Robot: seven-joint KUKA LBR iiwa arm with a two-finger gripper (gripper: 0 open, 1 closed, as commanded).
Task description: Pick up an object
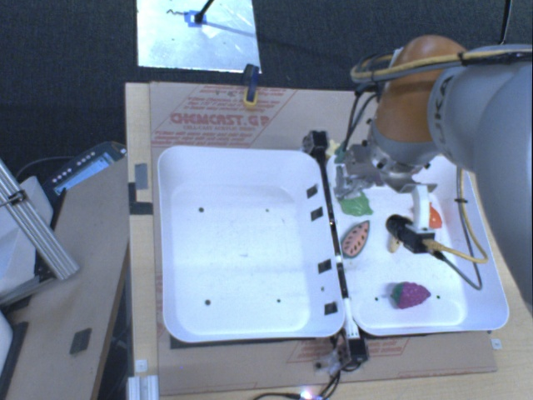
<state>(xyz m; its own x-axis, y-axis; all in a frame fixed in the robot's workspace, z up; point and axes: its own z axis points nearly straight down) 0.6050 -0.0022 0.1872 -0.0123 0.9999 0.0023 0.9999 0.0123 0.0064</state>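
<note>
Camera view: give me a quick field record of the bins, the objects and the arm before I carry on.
left bin: white, no objects seen inside
right bin: white, holds the objects
green item: near the divider, below the gripper
watermelon slice: beside the divider
purple berry: towards the front
orange-white item: partly hidden
gripper: over the right bin's far corner
grasp: not confirmed

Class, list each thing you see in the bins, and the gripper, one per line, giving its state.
Gripper: low over the right bin's far left corner.
Green piece: lying under the gripper.
Melon slice: lying flat.
Purple berry: lying apart, near front.
Orange piece: partly hidden.
Left bin: level.
</note>
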